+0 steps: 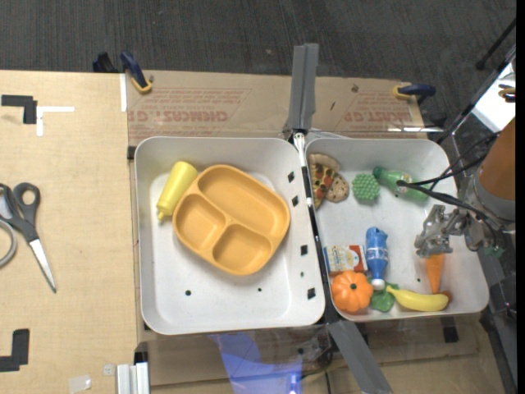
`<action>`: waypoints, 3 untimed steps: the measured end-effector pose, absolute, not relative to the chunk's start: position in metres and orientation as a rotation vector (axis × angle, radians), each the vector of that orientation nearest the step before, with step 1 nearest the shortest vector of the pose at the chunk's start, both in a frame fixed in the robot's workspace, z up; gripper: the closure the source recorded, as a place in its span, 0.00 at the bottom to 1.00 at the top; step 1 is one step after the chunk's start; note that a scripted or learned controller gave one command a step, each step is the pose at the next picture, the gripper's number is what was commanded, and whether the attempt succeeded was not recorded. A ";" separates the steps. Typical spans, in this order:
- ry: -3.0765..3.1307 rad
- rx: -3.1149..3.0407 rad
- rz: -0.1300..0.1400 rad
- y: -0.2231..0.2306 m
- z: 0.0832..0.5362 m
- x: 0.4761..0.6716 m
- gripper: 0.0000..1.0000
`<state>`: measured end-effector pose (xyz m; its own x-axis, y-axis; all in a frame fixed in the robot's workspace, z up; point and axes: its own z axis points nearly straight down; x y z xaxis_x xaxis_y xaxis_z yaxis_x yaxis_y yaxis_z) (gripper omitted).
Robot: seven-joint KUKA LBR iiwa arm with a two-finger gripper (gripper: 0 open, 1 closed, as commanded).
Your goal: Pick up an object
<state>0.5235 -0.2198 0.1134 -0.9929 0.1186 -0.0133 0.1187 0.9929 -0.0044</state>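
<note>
A: So, how far along is the pick?

B: Early, I'd judge. Nothing is lifted. The gripper (pixel 432 238) sits low in the right bin (pixel 410 150), near its right wall, directly above the top of the orange carrot (pixel 434 273). Whether it touches the carrot I cannot tell.

A: Fingers open or closed?

B: I cannot tell; the metal parts blur together from this angle, and I see nothing clearly between them.

A: What else lies near it?

B: Just left, a blue bottle (pixel 376 253) stands beside a small red and white carton (pixel 344 258). Below, along the front wall, a banana (pixel 420 300), a green piece (pixel 381 301) and an orange pumpkin (pixel 352 292). Farther back, a green bumpy ball (pixel 366 187), a green bottle (pixel 400 180) and a pizza slice (pixel 326 180).

A: And the other side?

B: The left bin (pixel 213 302) holds a yellow divided plate (pixel 231 218) and a yellow bottle (pixel 175 189), well apart from the arm. Scissors (pixel 29 228) lie on the bench.

A: What remains?

B: Closing on something, likely the carrot, and raising it.
</note>
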 end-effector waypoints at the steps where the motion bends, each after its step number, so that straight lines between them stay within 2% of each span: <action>1: 3.123 0.186 -0.007 -0.219 0.113 0.524 0.00; 2: 3.116 0.382 0.001 -0.220 0.093 0.507 0.00; 3: 3.112 0.376 -0.003 -0.220 0.103 0.508 1.00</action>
<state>0.5084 -0.2198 0.1027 -0.9713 0.2379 -0.0069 0.2379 0.9713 -0.0009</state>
